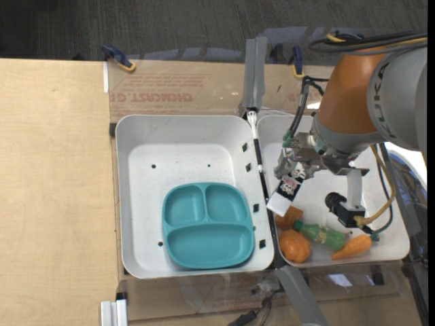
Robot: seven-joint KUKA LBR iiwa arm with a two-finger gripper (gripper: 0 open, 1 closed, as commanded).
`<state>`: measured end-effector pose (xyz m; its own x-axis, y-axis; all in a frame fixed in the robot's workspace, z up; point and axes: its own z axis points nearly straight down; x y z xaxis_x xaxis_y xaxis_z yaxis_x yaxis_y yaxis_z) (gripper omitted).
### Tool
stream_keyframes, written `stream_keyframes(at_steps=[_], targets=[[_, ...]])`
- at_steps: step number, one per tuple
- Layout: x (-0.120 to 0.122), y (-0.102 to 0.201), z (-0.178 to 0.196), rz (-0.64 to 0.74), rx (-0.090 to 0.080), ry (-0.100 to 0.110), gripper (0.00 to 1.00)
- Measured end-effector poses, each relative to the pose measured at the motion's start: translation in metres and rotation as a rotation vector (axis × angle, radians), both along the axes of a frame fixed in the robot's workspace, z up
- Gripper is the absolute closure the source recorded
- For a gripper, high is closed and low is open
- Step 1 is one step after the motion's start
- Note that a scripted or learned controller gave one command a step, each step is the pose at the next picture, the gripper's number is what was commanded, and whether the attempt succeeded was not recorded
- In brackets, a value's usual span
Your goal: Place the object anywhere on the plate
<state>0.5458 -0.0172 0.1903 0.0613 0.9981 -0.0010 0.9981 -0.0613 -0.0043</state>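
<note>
Gripper is hovering right of centre above orange toy food; I cannot tell its state. Risk: crowded pieces are inviting a missed grasp before the teal plate.

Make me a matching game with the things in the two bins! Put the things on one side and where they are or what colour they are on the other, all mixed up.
Things:
1. plate
2. carrot
3. gripper
4. round orange fruit

Clues:
A. hanging over the right bin, above the toys
B. teal, with three sections, in the left bin
C. long and orange, near the right bin's front right corner
D. ball-shaped, at the right bin's front left corner

Pairs: 1-B, 2-C, 3-A, 4-D
</note>
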Motion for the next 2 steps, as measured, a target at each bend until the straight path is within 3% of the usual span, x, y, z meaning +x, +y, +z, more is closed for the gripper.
stream_keyframes(at_steps=[1, 2], targets=[[-0.0394, 0.0654, 0.0007, 0.207, 0.001, -0.001, 1.00], [-0.0393, 0.0649, 0.0007, 0.206, 0.001, -0.001, 0.00]])
